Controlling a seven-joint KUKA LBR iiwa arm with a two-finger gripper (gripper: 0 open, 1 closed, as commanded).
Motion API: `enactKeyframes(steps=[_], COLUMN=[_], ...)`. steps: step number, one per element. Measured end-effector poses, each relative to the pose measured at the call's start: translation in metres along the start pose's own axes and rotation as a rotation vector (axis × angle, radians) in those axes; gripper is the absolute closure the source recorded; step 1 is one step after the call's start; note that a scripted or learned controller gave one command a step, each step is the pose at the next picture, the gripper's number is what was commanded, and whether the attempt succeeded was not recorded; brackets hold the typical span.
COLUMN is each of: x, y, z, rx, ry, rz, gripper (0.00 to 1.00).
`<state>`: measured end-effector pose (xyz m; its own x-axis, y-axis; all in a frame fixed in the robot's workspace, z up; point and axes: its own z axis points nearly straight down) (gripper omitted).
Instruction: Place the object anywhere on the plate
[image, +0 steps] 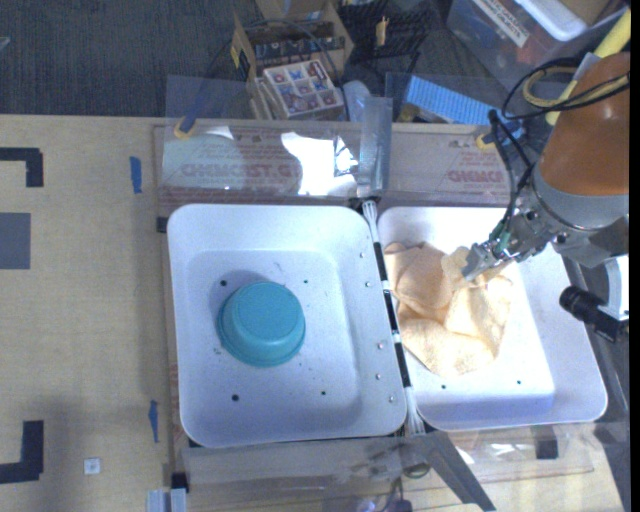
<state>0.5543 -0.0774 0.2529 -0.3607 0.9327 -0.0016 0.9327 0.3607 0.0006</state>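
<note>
Reaching into the right bin, the fingers (483, 258) are touching the cloth (450, 305) beneath them (grip unclear); lifting toward the distant plate (262, 322) comes next.

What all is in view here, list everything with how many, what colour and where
bins: two, white, side by side on the bench
plate: one, teal, upside down by the look of it, in the left bin
cloth: one, tan, crumpled in the right bin
bench top: one, light wood, with black and blue tape marks at the left
clutter: several boxes and a blue block, on the floor beyond the bench
arm: one, grey with an orange band, reaching in from the right
jaws: one pair, down at the cloth's upper right edge
</note>
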Motion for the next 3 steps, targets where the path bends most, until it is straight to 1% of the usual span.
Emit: enactKeyframes(steps=[1,2,3], x=[0.002,0.053,0.092], y=[0.002,0.019,0.031], z=[0.028,0.037,0.038], rx=[0.001,0.000,-0.002], ry=[0.002,0.002,0.001], rz=[-0.004,-0.406,-0.801], gripper=[1.00,1.00,1.00])
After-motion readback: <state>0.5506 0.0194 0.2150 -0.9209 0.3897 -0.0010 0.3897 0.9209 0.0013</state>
